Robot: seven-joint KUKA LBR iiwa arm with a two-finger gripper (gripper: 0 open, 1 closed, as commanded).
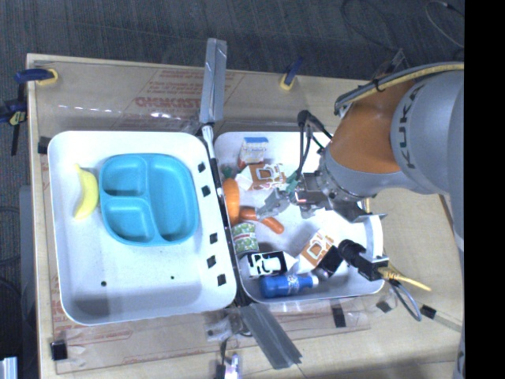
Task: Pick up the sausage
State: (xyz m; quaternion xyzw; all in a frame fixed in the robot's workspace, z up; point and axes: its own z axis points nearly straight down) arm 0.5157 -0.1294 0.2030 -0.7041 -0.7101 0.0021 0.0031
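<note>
Grey and orange-banded, the arm (pixel 394 133) reaches in from the right over the right bin (pixel 377 235), the largest thing in sight. Well to the gripper's left sits the left bin (pixel 118 290), holding a blue divided tray (pixel 150 196) with a yellow banana (pixel 85 193) against its far side. The gripper (pixel 286 197) hangs low over the clutter in the right bin; whether it is clenched or released cannot be told, and nothing can be seen in its grasp. Below it and toward the bin's near wall lies a blue bottle (pixel 284 284), with a black-and-white carton (pixel 264 262) just above that. Just left of the gripper stands an orange carrot (pixel 230 199). The sausage (pixel 263 220) lies just below and left of the gripper, a short reddish-orange link with rounded ends, slanting across the bin floor.
</note>
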